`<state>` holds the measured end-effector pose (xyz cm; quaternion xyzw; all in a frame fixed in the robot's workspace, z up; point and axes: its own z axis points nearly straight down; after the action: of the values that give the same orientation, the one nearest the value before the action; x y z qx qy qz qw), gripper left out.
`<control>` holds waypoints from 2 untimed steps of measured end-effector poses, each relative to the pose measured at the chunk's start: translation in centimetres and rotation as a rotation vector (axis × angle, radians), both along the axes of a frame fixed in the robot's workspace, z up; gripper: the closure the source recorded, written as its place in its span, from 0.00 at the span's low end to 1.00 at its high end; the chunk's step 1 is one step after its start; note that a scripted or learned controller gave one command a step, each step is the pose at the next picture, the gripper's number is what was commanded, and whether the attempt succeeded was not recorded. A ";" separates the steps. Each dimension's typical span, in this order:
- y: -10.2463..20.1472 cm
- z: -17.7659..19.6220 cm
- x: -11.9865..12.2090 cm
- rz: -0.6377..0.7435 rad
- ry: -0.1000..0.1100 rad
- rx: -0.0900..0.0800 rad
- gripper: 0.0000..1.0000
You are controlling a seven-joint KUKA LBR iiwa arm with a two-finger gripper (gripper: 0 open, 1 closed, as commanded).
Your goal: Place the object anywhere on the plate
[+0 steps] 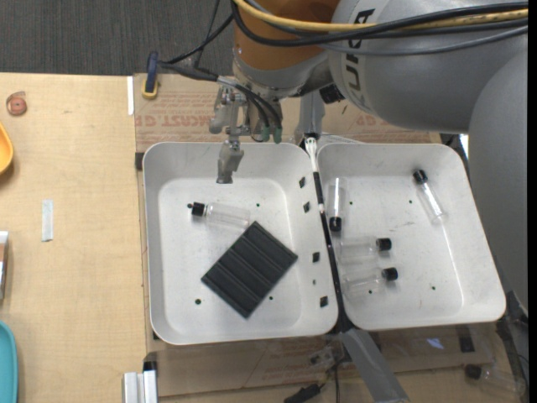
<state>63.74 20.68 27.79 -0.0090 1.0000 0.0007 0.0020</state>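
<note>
Hovering tool (226, 170) nears left bin's (155, 250) far rim, above vial (220, 215).

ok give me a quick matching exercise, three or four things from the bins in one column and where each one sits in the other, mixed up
Things:
1. black ridged plate
2. pincer
3. vial with its cap at the upper left
4. two black-capped vials lying side by side

Places:
A. right bin, lower middle
B. left bin, centre to lower part, lying flat
C. above the left bin's upper edge
D. left bin, just above the plate

Pairs: 1-B, 2-C, 3-D, 4-A
</note>
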 end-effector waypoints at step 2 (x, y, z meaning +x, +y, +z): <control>2.1 -10.5 2.2 0.337 0.001 -0.001 1.00</control>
<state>65.99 22.79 17.26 -0.1767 0.9843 0.0007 0.0012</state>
